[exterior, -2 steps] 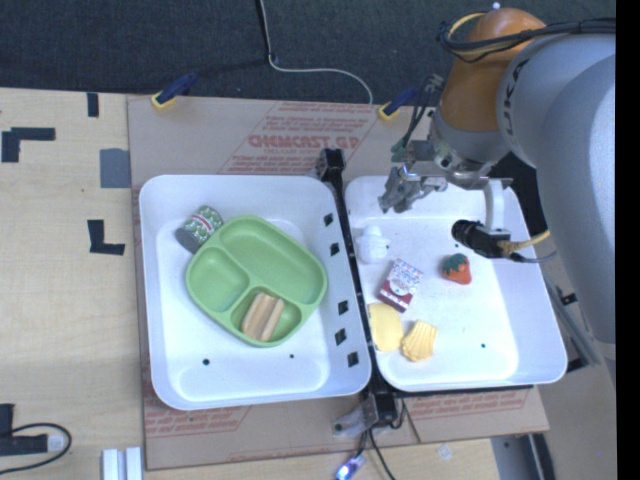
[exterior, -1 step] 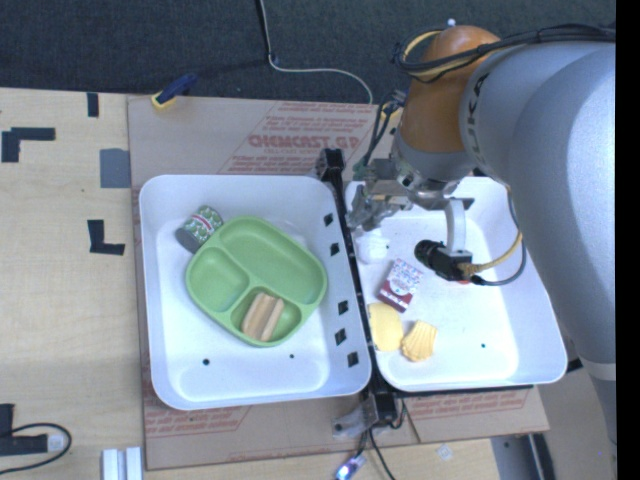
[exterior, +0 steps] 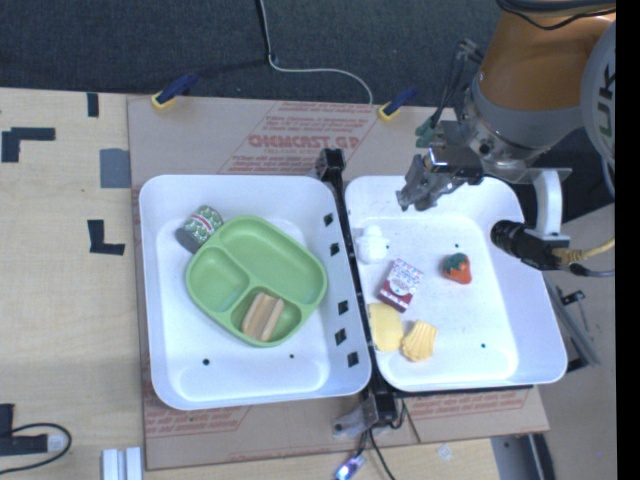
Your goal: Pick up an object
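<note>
- The dark two-finger gripper (exterior: 418, 194) hangs above the right white bin (exterior: 500, 363); whether it's open, I cannot tell.
- Nothing lifted: the small red strawberry toy (exterior: 457, 267) lies loose.

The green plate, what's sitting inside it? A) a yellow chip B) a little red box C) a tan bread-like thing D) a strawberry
C: the green plate in the left bin holds a tan bread-like thing in its lower compartment, while the strawberry, little red box and yellow chip all lie in the right bin.
</note>
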Motion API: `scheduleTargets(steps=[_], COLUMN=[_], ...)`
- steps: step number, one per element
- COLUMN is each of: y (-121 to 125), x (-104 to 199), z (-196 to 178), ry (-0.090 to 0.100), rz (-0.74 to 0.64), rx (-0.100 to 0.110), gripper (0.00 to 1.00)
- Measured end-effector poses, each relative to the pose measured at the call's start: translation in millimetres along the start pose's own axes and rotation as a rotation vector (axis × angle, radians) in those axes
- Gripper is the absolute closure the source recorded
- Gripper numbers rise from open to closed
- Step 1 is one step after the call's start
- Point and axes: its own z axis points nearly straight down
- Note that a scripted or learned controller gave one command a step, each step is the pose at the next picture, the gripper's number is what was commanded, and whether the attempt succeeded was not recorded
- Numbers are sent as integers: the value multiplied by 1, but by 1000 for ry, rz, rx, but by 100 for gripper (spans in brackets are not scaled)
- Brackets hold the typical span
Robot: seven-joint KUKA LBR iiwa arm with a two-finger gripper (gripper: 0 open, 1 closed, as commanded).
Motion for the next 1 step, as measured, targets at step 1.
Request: scheduleTargets(steps=[1], y=[-66], x=[37], z=[-22], ry=[0], rz=[-3], rx=[15], gripper=[100])
